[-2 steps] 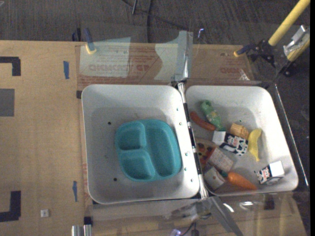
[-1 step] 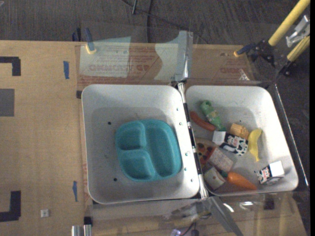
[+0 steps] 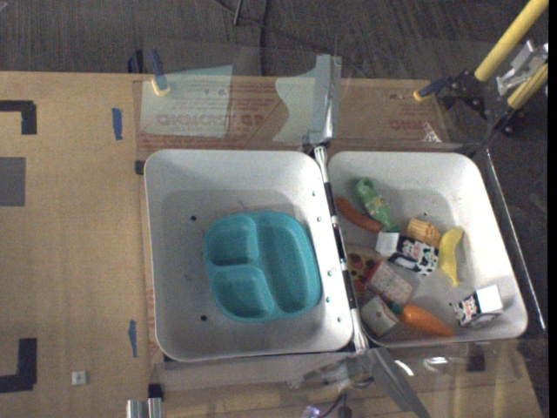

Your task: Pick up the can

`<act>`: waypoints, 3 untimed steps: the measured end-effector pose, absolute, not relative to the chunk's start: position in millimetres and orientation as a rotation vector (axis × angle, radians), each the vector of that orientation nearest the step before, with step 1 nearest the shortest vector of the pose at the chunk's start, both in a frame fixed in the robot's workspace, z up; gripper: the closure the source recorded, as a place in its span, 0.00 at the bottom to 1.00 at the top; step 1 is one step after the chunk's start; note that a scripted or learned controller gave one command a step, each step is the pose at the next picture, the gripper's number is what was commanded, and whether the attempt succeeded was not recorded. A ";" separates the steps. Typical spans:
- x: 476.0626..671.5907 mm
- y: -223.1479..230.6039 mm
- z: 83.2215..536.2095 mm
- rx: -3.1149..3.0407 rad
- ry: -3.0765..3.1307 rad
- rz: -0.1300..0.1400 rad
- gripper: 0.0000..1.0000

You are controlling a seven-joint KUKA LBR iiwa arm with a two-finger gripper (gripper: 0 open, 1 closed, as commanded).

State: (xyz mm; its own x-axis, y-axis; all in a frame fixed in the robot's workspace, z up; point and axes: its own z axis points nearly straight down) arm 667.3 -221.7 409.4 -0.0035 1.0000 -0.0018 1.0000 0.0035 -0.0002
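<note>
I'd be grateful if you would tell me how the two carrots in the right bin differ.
The upper carrot lies near the green bottle at the right bin's far left, while the lower carrot lies by the near wall. The upper looks slimmer and redder; the lower looks thicker and brighter orange. Both lie flat, slanting the same way.

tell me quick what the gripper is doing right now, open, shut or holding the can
Gripper: cannot be told from this picture. The can lies in the right bin, with nothing gripping it.

A teal divided plate point(image 3: 260, 266) lies in the left bin point(image 3: 165, 190); the right bin point(image 3: 487, 190) holds a banana point(image 3: 451, 253), two carrots point(image 3: 426, 320) and a green bottle point(image 3: 373, 201)
</note>
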 end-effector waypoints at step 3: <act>667.5 -208.6 418.4 2.302 2.129 0.003 0.00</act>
